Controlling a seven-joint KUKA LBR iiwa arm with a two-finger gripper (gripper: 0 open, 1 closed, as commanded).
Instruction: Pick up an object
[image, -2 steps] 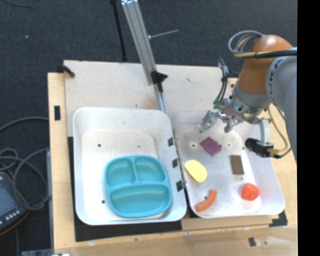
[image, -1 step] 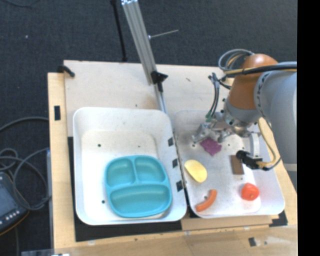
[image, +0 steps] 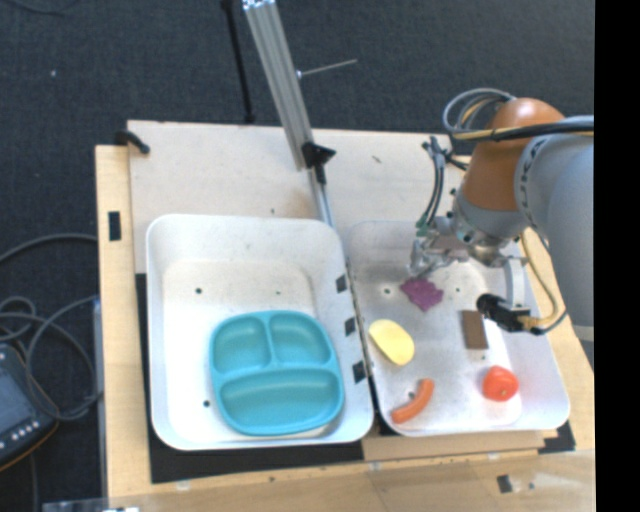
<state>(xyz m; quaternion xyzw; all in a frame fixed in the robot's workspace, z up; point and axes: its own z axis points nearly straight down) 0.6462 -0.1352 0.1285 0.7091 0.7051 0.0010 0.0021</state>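
While the gripper (image: 432, 262) hangs low over the far part of the right bin (image: 535, 405), just above the purple piece (image: 423, 293), nothing looks lifted yet, so the pick is judged still to do. Whether the jaws are open cannot be told from this angle. Yellow object (image: 392, 342), brown block (image: 474, 329), red ball (image: 500, 383) and orange sausage (image: 414, 400) lie apart, leaving fair room. Bin's far wall sits near. Left bin (image: 170, 300) holds a blue tray (image: 275, 372).
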